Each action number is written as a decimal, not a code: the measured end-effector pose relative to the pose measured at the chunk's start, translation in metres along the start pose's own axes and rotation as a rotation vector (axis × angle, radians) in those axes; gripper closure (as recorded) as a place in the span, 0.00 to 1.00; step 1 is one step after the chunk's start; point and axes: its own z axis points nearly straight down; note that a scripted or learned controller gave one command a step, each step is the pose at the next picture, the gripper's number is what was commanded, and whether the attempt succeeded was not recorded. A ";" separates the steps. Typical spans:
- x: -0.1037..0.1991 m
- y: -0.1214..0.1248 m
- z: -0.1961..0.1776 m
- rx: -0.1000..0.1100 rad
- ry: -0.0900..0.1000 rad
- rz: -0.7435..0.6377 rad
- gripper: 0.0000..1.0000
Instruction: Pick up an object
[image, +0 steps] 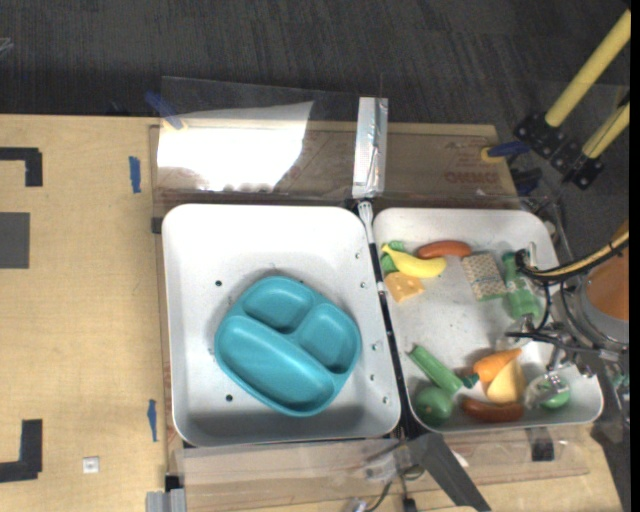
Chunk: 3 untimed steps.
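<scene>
The right bin (455, 322) holds several toy foods. A yellow banana (416, 264), a red sausage (443, 249), an orange cheese wedge (404, 288) and a tan gridded piece (483, 275) lie at its far end. A green vegetable (435, 376), an orange-yellow fruit (500, 373) and a second red sausage (490, 409) sit at its near end. My gripper (550, 379) hangs low over the near right corner, just right of the orange-yellow fruit and above a small green piece (557, 399). Nothing is visibly held.
The left bin (190, 240) holds a teal divided plate (288, 342). Another green toy (520, 298) lies by the right bin's right wall, under black cables (540, 272). The arm's orange band (612, 292) is at the right edge. A clear sheet (235, 150) lies behind the bins.
</scene>
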 end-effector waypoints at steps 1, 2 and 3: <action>-0.060 -0.015 0.001 0.005 0.001 -0.085 0.00; -0.022 0.027 0.000 0.008 0.002 -0.367 0.00; -0.015 0.008 0.001 -0.017 -0.004 -0.615 0.00</action>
